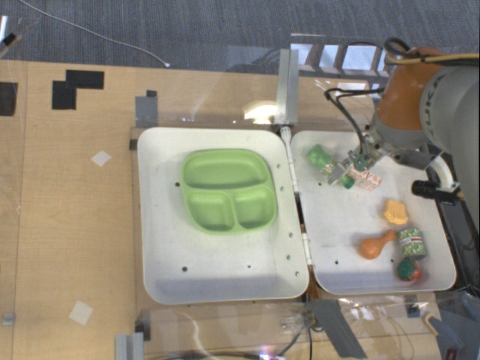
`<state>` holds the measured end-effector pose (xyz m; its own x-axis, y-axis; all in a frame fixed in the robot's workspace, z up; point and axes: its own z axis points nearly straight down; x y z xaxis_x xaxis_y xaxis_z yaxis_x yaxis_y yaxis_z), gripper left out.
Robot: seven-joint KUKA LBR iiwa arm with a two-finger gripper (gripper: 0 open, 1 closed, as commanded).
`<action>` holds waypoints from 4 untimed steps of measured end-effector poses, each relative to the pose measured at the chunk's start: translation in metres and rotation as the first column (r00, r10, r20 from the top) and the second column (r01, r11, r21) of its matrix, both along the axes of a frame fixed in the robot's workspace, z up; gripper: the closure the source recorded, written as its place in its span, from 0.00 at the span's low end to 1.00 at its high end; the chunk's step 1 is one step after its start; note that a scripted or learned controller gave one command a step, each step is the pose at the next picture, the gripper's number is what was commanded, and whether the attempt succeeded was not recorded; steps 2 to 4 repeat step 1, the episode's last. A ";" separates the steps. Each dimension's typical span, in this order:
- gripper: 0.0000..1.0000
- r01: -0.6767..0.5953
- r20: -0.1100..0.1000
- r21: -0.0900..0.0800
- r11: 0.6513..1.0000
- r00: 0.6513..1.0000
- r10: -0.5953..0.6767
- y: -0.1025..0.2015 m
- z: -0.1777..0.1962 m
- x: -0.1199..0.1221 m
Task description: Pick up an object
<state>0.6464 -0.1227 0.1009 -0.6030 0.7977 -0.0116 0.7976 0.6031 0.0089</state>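
Camera view has the gripper (pixel 352 165) hanging low in the right bin (pixel 337 223), upper middle part, right on top of a little pile: a small green-tipped piece (pixel 348 181) and a pale pinkish packet (pixel 367 180) just beside it. Can't tell how the tool is set from this angle, and I can't see anything actually between its tips.

My guess is those 2 things are light plastic toys, stiff, a bit slick, so they'd probably skate on the smooth white floor if nudged. Best bet is pinching the green-tipped piece across its narrow side.

Relative to the gripper: a green block (pixel 318 157) sits just left, and a yellow piece (pixel 396 213), an orange pear-shaped toy (pixel 373 244) and a green can (pixel 411 243) lie well below it. Decent room around the target; the bin's divider wall isn't close.

The left bin (pixel 161 223) holds a green divided tray (pixel 228 190).
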 end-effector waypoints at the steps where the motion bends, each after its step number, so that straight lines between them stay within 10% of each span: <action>1: 1.00 0.298 -0.004 0.007 0.954 0.954 -0.298 0.078 0.088 0.012; 4: 1.00 0.298 -0.004 0.007 0.954 0.954 -0.298 0.078 0.088 0.012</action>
